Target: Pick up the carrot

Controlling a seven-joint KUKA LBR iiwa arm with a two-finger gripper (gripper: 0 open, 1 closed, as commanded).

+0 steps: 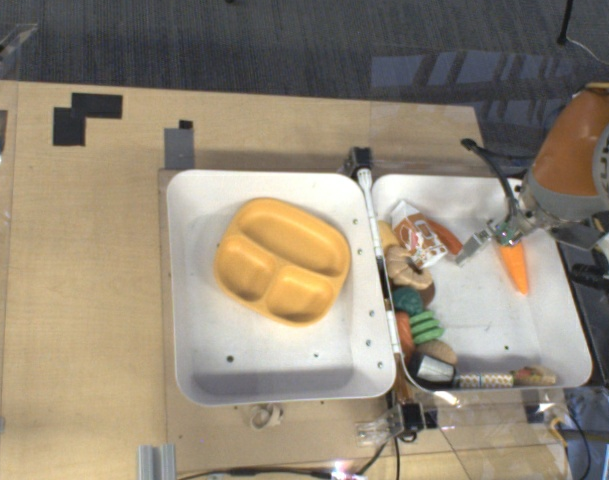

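The carrot (515, 267) is a small orange cone that lies in the right bin (484, 313), near its right wall, with its tip pointing toward the front. My gripper (492, 236) is right at the carrot's top end, reaching in from the upper right under the orange-banded wrist (574, 153). The gripper touches or nearly touches the carrot's blunt end. The view does not show whether it grips the carrot.
Toy foods are piled along the right bin's left wall: a red and white packet (424, 238), beige, teal and green pieces (416, 308), and a dark item (434, 370) at the front. A yellow compartment plate (282, 260) lies in the left bin (199, 348).
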